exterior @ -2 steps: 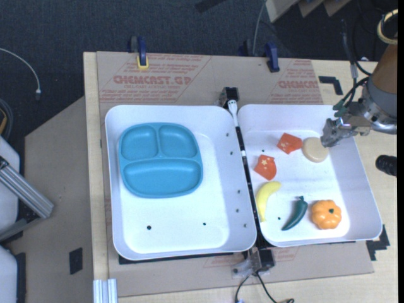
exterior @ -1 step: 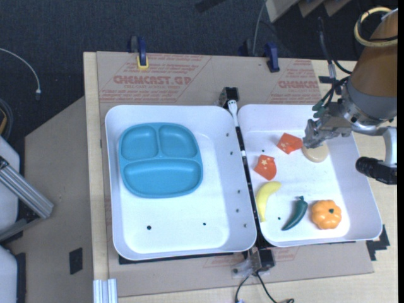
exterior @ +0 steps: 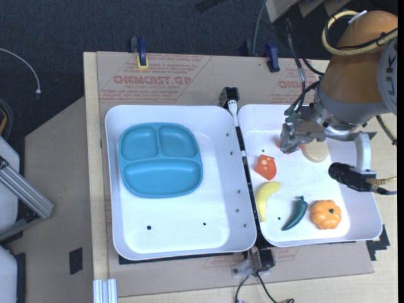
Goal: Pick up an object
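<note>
No object is seen lifted; the pick is judged not yet done. In the right bin (exterior: pixel 372 223), nearest first, lie a pumpkin (exterior: pixel 326 214), a green pepper (exterior: pixel 295 213), a banana (exterior: pixel 266 198) and a red piece (exterior: pixel 266 166). Farther in, the gripper (exterior: pixel 290 142) is lowered beside a pale item (exterior: pixel 315 151); its state cannot be told. The left bin (exterior: pixel 177 232) holds a blue tray (exterior: pixel 161 159).

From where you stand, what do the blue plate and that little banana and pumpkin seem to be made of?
The blue plate looks like moulded plastic: one even colour, soft sheen, rounded compartments. The banana and pumpkin look like toy plastic or rubber food, with flat bright colour and a smooth surface, though which of the two is unclear.
</note>
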Action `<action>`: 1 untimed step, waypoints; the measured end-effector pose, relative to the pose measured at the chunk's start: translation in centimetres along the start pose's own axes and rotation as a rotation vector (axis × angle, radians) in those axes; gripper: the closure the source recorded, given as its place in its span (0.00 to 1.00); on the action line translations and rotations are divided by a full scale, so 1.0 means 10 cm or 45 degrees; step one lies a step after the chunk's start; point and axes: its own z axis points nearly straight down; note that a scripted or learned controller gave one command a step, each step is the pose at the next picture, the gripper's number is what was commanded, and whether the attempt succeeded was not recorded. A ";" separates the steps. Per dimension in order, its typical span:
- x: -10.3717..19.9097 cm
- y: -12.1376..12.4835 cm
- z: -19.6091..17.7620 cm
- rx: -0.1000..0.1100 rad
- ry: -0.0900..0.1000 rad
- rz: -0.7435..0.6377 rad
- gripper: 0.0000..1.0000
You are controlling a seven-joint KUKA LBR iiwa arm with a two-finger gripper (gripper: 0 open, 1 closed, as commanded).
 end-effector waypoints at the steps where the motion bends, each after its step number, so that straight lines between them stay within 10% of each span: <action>1: 0.50 -0.07 0.14 0.001 0.000 0.001 1.00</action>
